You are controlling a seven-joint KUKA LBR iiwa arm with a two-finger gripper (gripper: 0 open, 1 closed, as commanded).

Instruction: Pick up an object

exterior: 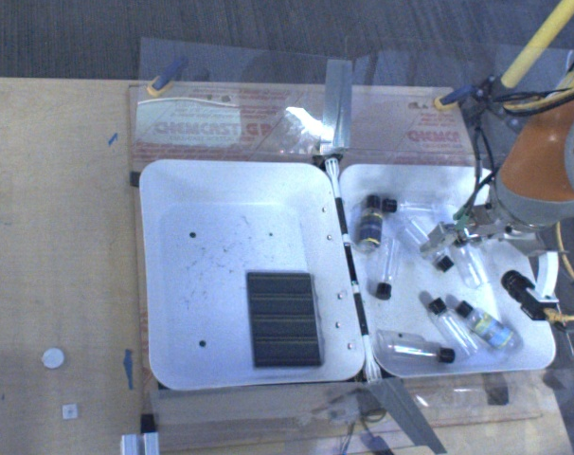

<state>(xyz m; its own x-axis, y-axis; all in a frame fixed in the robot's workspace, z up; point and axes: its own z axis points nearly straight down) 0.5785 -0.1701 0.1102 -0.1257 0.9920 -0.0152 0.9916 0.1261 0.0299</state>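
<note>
From my remote station, the biggest things I saw were the two white bins: the left bin [173, 207] filled the centre of the frame and the right bin [410, 180] sat touching it on the right. The arm [543, 159], with its orange band, reached in at the upper right edge. In the left bin a dark ribbed rectangular block [284, 318] lay flat near the lower right corner. The right bin held a scatter of small clear bottles with black caps; one with a dark label [369, 227] lay near the divider at upper left, a clear tube [415, 349] lay along the bottom, and a blue-labelled one [486, 328] sat at lower right. The gripper [455, 240] hung low over the middle of the right bin among the bottles; whether it was spread or closed, I could not tell.
</note>
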